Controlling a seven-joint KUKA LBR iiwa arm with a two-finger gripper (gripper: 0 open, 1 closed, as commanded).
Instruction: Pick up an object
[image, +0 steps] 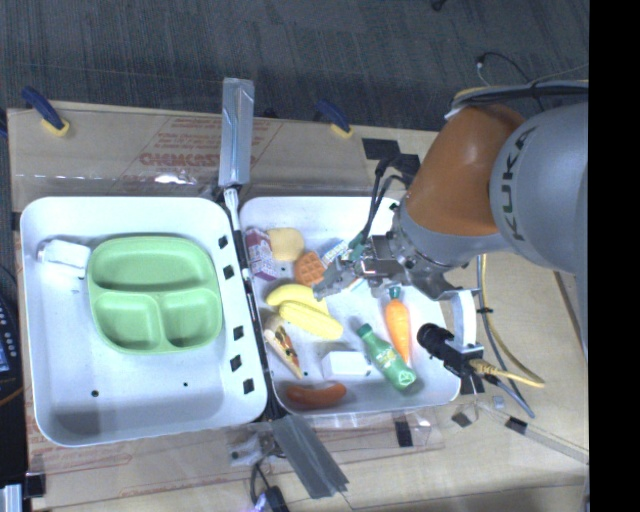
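The tool (340, 272) hangs low over the right bin (300, 212), reaching in from the right; whether it is open or closed I cannot tell, and nothing is visibly caught in it. A waffle (309, 268) sits just beside its tip on the left, with a potato (286, 242) beyond that. Two bananas (303, 309) lie just below the tool. A carrot (398, 328) and a green bottle (385, 355) rest lower right of it. A green tray (155, 292) sits well apart in the left bin (60, 400).
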